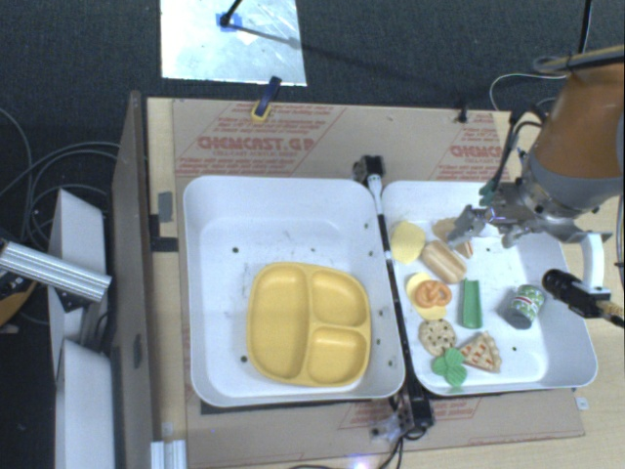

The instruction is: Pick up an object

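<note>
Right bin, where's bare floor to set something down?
Right bin: bare floor along its far wall behind the gripper, and at the near right corner past the can. The left half is crowded with toy food. Left bin: bare strips around the yellow plate.

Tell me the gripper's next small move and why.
Probably lower straight down a little. The gripper hangs over the upper part of the right bin, just above the tan piece by the hot dog, with nothing visibly between its fingers, so that piece looks like the closest target.
</note>
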`<action>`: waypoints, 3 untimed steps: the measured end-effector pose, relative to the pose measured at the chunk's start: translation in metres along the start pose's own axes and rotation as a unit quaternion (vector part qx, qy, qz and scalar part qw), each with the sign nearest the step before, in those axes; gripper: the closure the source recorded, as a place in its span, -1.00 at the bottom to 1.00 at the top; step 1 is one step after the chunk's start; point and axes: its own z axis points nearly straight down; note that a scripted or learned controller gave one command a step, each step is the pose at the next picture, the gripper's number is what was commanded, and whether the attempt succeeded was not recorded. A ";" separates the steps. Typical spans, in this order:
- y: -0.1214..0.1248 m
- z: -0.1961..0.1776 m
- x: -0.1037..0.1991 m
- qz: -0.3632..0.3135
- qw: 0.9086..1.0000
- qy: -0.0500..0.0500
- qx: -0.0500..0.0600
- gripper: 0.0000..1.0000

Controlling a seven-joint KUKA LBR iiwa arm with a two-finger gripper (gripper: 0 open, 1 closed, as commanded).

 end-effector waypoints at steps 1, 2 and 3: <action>-0.036 0.085 -0.008 0.002 1.000 0.001 0.004 -1.00; 0.005 0.159 -0.009 0.000 1.000 0.000 -0.002 -1.00; -0.026 0.155 -0.011 0.001 1.000 -0.001 -0.004 -1.00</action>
